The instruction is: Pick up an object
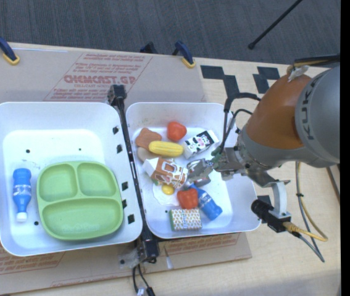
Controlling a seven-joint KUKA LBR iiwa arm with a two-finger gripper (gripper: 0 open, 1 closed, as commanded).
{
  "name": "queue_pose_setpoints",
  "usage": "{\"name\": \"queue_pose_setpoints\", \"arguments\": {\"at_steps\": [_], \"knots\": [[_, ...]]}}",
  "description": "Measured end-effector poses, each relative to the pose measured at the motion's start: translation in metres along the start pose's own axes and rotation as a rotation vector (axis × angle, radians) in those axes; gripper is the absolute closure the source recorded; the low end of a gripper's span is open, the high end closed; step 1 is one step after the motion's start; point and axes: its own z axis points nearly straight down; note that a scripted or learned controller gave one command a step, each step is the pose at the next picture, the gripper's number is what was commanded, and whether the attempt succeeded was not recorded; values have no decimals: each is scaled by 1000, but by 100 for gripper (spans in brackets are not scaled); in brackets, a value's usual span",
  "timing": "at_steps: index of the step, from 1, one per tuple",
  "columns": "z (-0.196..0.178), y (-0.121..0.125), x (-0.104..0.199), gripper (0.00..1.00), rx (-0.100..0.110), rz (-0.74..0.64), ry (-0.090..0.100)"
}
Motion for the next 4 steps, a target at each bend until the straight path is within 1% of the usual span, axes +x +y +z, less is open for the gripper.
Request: {"name": "queue_pose_setpoints", "arguments": {"at_steps": [1,2,3,4], "knots": [[102,58,-48,0,0,-1,-2],[91,58,-48,100,1,-5,-2],[-50,124,1,100,-6,-1,-1],[15,28,54,100,3,-1,0]]}}
